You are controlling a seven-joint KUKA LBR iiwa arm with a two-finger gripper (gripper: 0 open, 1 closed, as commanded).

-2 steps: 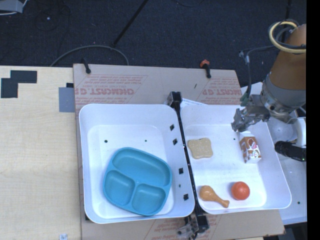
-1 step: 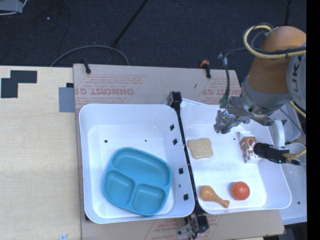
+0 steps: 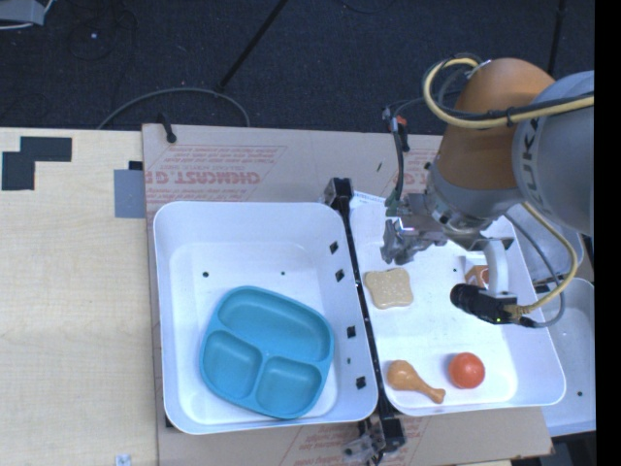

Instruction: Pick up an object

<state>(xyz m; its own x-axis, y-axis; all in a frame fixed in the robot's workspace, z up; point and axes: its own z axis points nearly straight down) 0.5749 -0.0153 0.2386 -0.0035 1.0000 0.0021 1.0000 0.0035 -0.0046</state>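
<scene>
My gripper (image 3: pixel 397 249) hangs over the right bin (image 3: pixel 543 382), near its back left part. Just below it in the view lies a tan slice of toast (image 3: pixel 388 287), close to the gripper's tip; contact between them is not visible. A tan chicken drumstick (image 3: pixel 415 380) lies at the bin's front, with a red tomato (image 3: pixel 468 369) to its right. A small orange object (image 3: pixel 474 276) sits at the right, partly hidden behind the arm's gear.
The left bin (image 3: pixel 184 250) holds a blue divided plate (image 3: pixel 267 349). A black divider (image 3: pixel 347 289) runs between the bins. A black fitting with cables (image 3: pixel 485 305) juts from the arm over the right bin. Cardboard lies under both bins.
</scene>
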